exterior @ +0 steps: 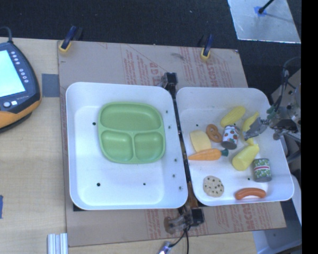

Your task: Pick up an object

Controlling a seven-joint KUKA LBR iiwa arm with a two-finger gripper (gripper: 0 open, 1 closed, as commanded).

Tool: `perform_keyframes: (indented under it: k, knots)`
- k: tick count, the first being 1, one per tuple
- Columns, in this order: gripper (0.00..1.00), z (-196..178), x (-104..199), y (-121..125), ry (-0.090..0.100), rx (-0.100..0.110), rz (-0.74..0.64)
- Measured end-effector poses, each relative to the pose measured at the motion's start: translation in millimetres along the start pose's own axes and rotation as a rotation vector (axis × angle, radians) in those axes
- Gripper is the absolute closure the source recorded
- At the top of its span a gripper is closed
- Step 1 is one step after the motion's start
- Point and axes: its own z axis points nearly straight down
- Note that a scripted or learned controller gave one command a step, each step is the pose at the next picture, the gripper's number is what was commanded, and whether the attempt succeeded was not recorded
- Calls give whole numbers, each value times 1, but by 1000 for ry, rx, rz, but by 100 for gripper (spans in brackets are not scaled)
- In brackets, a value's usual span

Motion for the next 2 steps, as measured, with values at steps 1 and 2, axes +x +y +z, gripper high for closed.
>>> perform_keyframes:
  k: [1,2]
  knots:
    - [0,118,26,63,-4,-6,0]
    - [0,119,51,105,0,-4,0]
